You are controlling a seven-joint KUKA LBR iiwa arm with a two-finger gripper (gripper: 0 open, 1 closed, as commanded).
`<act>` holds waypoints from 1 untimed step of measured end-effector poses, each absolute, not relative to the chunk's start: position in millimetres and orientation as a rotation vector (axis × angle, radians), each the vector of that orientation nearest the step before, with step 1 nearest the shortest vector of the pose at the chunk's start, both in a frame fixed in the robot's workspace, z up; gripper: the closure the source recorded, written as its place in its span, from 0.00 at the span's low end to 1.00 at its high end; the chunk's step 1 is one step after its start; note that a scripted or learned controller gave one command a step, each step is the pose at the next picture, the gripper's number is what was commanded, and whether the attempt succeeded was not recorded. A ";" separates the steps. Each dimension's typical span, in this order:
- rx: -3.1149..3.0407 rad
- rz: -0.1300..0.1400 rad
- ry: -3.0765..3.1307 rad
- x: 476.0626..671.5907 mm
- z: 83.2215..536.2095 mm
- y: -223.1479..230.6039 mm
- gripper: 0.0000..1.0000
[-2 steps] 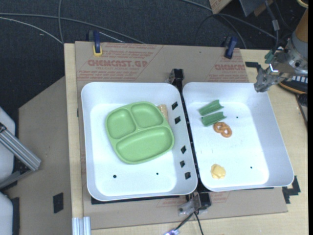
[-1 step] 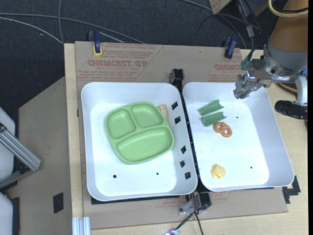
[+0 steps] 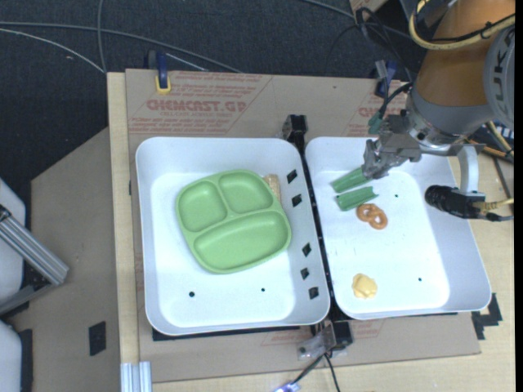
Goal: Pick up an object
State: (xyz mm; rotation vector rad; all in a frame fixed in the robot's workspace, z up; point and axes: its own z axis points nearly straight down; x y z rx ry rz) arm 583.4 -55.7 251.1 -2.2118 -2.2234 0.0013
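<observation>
Camera view shows the gripper (image 3: 377, 163) low in the right bin (image 3: 425, 280), at the upper end of 2 green strips (image 3: 353, 189). Whether it pinches them, I cannot tell. A pretzel (image 3: 373, 216) lies just below the strips, so the grasp should stay on the strips only, centred, then lift straight up. A yellow piece (image 3: 364, 285) sits well apart.
</observation>
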 end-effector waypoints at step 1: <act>-2.212 0.002 -2.224 565.9 238.3 -4.9 1.00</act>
